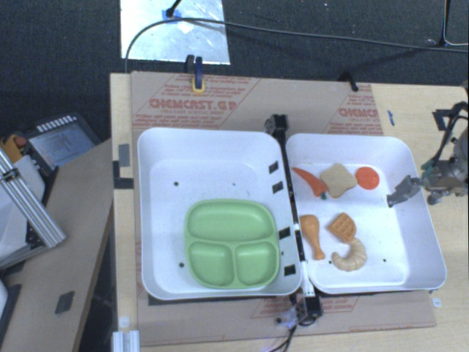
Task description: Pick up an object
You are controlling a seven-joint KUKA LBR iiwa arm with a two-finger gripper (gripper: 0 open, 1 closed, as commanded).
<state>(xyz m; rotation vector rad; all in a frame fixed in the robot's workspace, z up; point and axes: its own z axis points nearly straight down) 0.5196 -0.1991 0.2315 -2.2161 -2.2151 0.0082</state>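
Right bin (421, 266) holds toy food; tool (405, 190) over its right rim

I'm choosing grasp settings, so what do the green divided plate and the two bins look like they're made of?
The green divided plate looks like molded plastic with a matte to satin finish: uniform pale green, rounded compartment walls, soft highlights. The left bin and right bin look like thin formed white plastic, smooth and slightly glossy, with rounded corners and rolled rims. Exact plastic type cannot be told.

Red chili pepper (311, 181), tan bread piece (337, 180), tomato slice (367, 177), drumstick (311, 235), orange waffle (342, 227), shrimp (351, 256) (all in right bin)
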